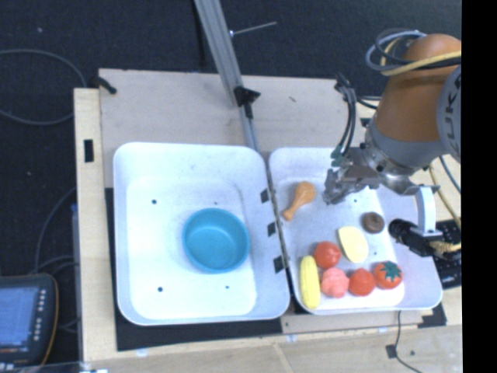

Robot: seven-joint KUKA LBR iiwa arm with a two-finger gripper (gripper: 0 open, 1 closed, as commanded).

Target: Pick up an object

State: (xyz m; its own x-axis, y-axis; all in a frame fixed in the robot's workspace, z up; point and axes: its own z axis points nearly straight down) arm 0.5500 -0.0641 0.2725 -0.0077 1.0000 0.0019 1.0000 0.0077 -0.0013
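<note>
My gripper hangs over the upper middle of the right bin, just right of a tan drumstick-shaped toy that lies on the bin floor. Nothing shows between the fingers. Lower in the same bin lie a pale yellow slice, a small brown round piece, a red tomato, a yellow corn-like piece, a pink piece, a red piece and a red strawberry-like piece with a green top.
The left bin holds a blue bowl near its middle. A slanted metal pole crosses the bench behind the bins and ends near the bins' shared wall. A small screen sits off the bench at lower left.
</note>
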